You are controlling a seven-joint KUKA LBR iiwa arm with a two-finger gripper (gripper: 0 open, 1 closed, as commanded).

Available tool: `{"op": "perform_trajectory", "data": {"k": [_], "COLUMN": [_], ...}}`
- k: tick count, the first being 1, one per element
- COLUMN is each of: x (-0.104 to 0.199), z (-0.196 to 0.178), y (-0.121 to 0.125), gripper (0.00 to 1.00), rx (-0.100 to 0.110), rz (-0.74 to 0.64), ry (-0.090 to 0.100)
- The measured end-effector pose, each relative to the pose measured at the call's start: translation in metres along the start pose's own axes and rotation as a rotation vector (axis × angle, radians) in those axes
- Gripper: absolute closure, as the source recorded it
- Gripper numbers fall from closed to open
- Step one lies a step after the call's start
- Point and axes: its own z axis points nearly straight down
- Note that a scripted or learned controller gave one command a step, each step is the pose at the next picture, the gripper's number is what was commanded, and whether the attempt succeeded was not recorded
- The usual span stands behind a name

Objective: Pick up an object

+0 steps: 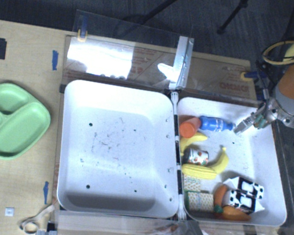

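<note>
2 bins [84, 100], 1 banana [218, 161], 1 gripper [242, 125].

You have two white bins of smooth, slightly glossy plastic; the left bin [115, 148] shows faint scuffs and dark specks on its floor, and the right bin [269, 175] looks cleaner. The bench [26, 48] is pale matt wood. At the far side a clear sheet [123, 56] glares like glossy plastic, beside a bright metal post [182, 59]. On your left, the green tray [8, 120] is smooth plastic with a soft sheen. The blue bottle [215, 124] looks like shiny plastic.
</note>
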Motion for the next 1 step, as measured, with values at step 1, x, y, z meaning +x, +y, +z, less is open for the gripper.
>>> {"op": "perform_trajectory", "data": {"k": [1], "x": [0.0001], "z": [-0.0001], "y": [0.0002], "gripper": [0.00], "rx": [0.000], "rz": [0.000], "ry": [0.000]}}
